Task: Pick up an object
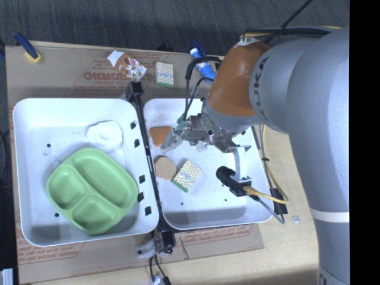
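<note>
- Camera view: the pincer (178, 136) hangs low in the right bin (252, 215), fingers apart, nothing between them.
- Orange object (158, 135) lies just at its nine o'clock.
- Tan round piece (165, 168) and patterned packet (186, 176) sit at six o'clock.
- Green divided tray (92, 189) and white cup (106, 133) rest in the left bin (27, 159).

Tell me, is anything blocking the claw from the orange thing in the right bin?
Nothing visible does. The claw hangs right beside the orange thing, with only bare white bin floor around them. The tan round piece and patterned packet lie nearer the camera, off to the side.
</note>
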`<state>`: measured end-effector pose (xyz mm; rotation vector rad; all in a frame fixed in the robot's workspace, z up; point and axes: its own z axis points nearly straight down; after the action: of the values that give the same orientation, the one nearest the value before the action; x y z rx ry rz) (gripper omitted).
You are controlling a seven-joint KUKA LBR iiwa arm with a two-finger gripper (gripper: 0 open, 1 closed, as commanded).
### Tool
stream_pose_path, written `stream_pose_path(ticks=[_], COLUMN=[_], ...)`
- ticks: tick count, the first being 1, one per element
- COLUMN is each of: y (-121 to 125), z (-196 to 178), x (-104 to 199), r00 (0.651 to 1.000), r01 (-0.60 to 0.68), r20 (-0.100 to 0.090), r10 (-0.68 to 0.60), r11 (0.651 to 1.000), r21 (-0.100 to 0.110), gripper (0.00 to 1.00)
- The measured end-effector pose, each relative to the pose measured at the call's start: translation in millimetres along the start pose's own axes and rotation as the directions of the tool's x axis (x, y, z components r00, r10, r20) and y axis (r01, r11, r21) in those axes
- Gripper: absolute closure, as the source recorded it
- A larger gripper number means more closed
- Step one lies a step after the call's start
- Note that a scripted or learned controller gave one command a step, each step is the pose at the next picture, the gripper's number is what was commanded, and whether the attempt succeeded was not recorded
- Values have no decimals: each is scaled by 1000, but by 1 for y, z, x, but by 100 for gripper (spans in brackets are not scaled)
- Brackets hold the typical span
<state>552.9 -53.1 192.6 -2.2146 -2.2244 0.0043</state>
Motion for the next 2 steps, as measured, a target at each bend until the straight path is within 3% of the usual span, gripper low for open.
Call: stream_pose_path(ticks=[1,2], y=[35,104], z=[-33,-63], x=[4,10], r00=[1000,1000], r01=[0,1], r20=[0,0], r10=[0,-1], r11=[1000,1000], r21=[-3,-5], gripper=[0,0])
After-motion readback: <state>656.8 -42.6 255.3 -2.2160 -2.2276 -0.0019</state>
